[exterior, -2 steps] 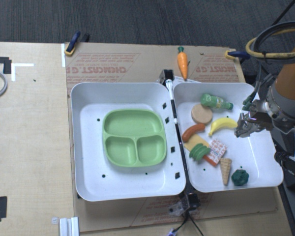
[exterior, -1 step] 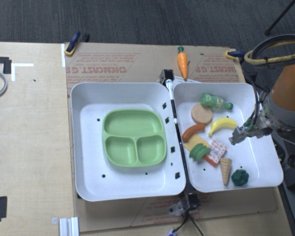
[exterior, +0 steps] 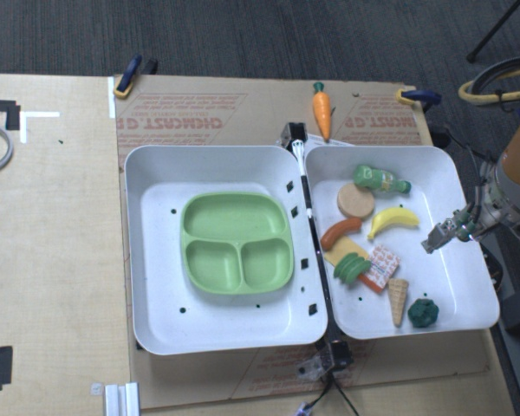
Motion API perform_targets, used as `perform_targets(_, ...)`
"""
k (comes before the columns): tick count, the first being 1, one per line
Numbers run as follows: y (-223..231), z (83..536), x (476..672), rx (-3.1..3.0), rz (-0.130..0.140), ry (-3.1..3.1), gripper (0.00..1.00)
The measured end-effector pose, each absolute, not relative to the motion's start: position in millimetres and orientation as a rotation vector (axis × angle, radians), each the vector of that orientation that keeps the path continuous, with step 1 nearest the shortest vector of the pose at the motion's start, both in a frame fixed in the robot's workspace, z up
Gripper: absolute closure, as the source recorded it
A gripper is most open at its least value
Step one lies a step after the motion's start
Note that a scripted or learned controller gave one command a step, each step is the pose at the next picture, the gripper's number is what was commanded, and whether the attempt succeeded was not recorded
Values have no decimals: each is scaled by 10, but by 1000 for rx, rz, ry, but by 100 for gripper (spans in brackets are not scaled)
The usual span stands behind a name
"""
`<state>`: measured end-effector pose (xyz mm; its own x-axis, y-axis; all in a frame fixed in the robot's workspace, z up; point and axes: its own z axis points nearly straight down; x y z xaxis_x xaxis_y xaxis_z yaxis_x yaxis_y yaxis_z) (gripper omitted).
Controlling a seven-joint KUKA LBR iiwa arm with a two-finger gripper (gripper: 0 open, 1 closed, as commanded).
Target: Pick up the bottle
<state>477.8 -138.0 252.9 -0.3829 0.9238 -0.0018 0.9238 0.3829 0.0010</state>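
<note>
A small green bottle (exterior: 380,180) lies on its side near the back of the right bin (exterior: 451,271), with its neck pointing right. My gripper (exterior: 444,233) hangs over the right side of that bin, to the right of and nearer than the bottle, well apart from it. Nothing shows between its fingers.
The right bin also holds a tan round cookie (exterior: 356,201), a banana (exterior: 393,221), a sausage (exterior: 341,230), a green and yellow piece (exterior: 350,263), a wafer (exterior: 381,267), an ice-cream cone (exterior: 399,300) and broccoli (exterior: 423,312). A green divided plate (exterior: 238,243) sits in the left bin. A carrot (exterior: 321,109) lies behind the bins.
</note>
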Motion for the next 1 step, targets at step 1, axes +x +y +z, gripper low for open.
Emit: perform_targets(1,-588,2472,4775,1707,-2,2639,100)
